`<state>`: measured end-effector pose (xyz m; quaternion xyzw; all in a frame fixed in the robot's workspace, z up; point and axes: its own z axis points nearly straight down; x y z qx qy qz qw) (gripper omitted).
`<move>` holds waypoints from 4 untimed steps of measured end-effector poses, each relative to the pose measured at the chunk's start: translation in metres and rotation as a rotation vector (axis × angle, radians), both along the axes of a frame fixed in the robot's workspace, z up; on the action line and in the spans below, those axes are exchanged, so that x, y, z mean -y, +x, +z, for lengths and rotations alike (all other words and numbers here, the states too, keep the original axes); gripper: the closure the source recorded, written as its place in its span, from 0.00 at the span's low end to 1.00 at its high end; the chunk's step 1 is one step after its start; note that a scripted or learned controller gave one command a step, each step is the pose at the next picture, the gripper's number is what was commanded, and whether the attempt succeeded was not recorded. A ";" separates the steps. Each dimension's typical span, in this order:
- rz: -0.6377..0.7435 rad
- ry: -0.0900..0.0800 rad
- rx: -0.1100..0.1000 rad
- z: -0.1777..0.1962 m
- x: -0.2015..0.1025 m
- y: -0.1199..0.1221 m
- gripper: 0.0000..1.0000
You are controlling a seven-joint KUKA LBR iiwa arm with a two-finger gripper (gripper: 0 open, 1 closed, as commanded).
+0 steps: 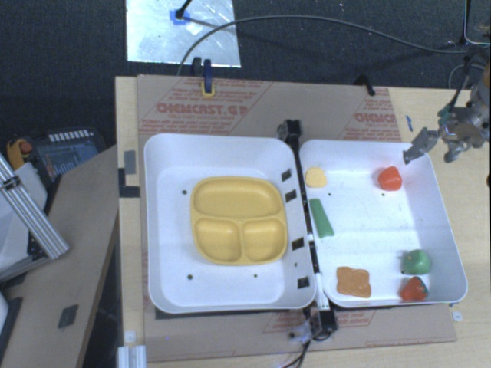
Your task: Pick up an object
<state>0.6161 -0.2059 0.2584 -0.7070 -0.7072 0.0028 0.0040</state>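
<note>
**benchwatcher:** So where's the gripper [432, 146] at? I see it at the far right, hanging over the top right corner of the right bin [441, 205], grey fingers spread apart with nothing between them. Wide open, not touching any of the toys as far as I can tell.

**tray_guy:** Yep, same read. Closest thing to it is the red-orange piece [390, 178], sitting in the bin near that corner, just below and left of the fingers, but apart from them. Rest of the pickable stuff is in that same bin: pale yellow round piece [315, 177] up by the left wall, green stick [321, 217] below it, lying at a slant, orange flat piece [354, 281] near the front edge, then a green round one [416, 261] and a red one [413, 288] together in the front right corner.

**benchwatcher:** And the left bin [165, 205] has the yellow divided plate [234, 219] in the middle.
</note>
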 end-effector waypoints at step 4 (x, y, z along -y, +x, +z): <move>0.001 -0.002 0.009 -0.137 -0.008 0.002 0.00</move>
